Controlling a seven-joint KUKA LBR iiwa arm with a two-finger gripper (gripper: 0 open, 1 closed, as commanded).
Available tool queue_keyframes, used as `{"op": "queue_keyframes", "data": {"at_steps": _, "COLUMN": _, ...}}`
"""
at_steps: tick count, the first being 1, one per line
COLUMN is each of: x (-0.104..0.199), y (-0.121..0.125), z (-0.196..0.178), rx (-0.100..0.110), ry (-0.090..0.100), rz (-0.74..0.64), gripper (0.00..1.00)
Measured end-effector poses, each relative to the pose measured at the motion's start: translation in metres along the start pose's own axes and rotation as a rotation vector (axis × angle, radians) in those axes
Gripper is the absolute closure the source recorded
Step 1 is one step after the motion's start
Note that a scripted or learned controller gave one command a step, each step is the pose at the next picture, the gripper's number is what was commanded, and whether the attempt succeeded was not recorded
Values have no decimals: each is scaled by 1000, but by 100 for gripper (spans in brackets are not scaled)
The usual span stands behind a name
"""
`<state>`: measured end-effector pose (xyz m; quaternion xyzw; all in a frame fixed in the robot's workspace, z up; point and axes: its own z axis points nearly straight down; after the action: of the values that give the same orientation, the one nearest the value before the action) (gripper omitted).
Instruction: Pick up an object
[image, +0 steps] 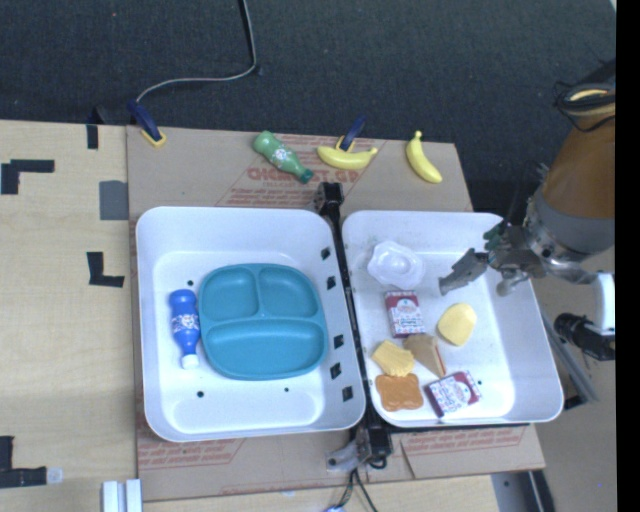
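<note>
Hovering over the right bin (520, 395), the tool (485, 272) sits spread open with nothing in it, probably lining up a grab. The pickable stuff lies just left and nearer: yellow piece (457, 324), clear cup (394, 265), red packet (404, 312).

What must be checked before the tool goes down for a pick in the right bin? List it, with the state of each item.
1. Tool is over the right bin: ok.
2. Tool is free of any object: ok, nothing shows between its fingers.
3. Fingers spread for a grasp: ok, they look apart.
4. A target lies near: ok, the yellow round piece sits just below the tool.
5. Target stands apart from its neighbours: not ok, the cone piece lies close beside it.
6. Tool is centred above the target: cannot tell from this slanted view.
</note>
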<state>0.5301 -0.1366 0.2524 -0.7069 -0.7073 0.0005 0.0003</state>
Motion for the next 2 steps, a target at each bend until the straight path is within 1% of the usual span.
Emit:
{"op": "queue_keyframes", "data": {"at_steps": 1, "x": -19, "y": -7, "z": 166, "rx": -3, "ry": -1, "rz": 1, "gripper": 0}}
{"op": "queue_keyframes", "data": {"at_steps": 2, "x": 43, "y": 53, "z": 165, "rx": -8, "ry": -1, "rz": -2, "gripper": 0}}
